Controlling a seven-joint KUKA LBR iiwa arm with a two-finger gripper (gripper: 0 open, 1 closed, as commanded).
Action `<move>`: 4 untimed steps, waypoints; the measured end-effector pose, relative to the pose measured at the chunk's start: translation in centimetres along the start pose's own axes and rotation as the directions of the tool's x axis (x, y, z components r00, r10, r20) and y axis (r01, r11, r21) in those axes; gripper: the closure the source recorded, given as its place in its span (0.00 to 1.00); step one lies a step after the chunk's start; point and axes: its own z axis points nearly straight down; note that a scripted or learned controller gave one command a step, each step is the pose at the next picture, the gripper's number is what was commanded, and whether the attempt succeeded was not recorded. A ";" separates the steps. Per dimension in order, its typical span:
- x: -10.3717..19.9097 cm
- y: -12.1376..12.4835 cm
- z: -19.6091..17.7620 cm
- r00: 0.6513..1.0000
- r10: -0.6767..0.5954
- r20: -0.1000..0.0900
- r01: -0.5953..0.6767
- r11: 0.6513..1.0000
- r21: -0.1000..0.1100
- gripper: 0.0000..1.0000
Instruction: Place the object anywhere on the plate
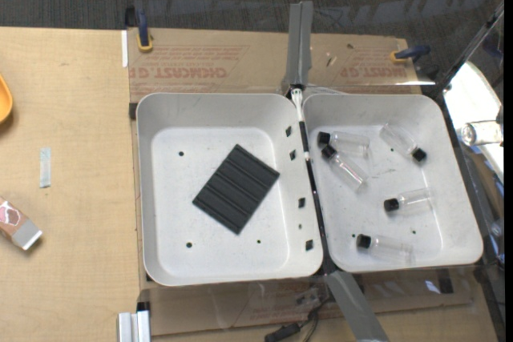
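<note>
A black ribbed rectangular plate point(236, 188) lies flat and turned at an angle in the middle of the left bin point(152, 172). Several small clear vials with black caps lie scattered on their sides in the right bin point(449, 172). Two of them point(341, 143) point(347, 168) lie close together near its upper left. One vial point(403, 143) lies at the upper right, one point(407, 201) in the middle right, and one point(381, 246) near the front wall. All the vials rest on the bin floor, apart from the plate.
A grey divider bar point(300, 52) runs between the bins at the back. Shiny metal parts point(479, 132) stand at the right bin's outer edge. On the bench to the left lie a small grey strip point(45, 167) and a wrapped block point(18, 225).
</note>
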 end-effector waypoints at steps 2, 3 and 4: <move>0.7 -1.7 2.4 0.204 -0.979 0.003 0.979 0.204 -0.004 1.00; 0.9 -1.8 -1.5 -0.401 -0.916 0.006 0.916 -0.401 -0.001 1.00; 1.5 -1.5 -1.8 0.357 -0.934 0.003 0.934 0.357 -0.003 1.00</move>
